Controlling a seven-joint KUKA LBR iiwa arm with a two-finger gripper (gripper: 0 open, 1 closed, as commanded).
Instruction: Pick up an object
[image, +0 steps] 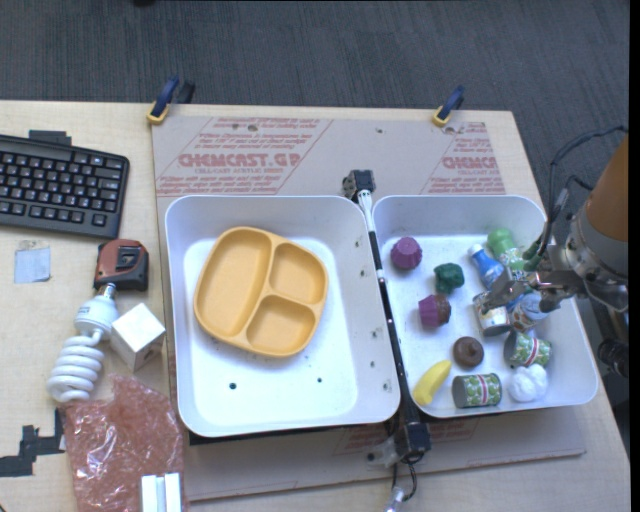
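Observation:
The right bin (400, 330) holds several small objects: two purple pieces (406, 252) (434, 310), a dark green piece (449, 275), a blue and white can (487, 265), a brown donut (467, 351), a yellow banana (432, 382), a green-labelled can (476, 390) and a white lump (528, 382). My gripper (522, 298) reaches in from the right and hangs low over the cluster at the bin's right side, just above a silver can (493, 318) and a green patterned can (528, 350). It hides part of what lies under it.
The left bin (200, 380) holds a yellow divided plate (262, 291). On the bench to the left lie a keyboard (60, 185), a tape measure (121, 266), a spiral light bulb (82, 350), a white cube (137, 334) and a pink bag (125, 435).

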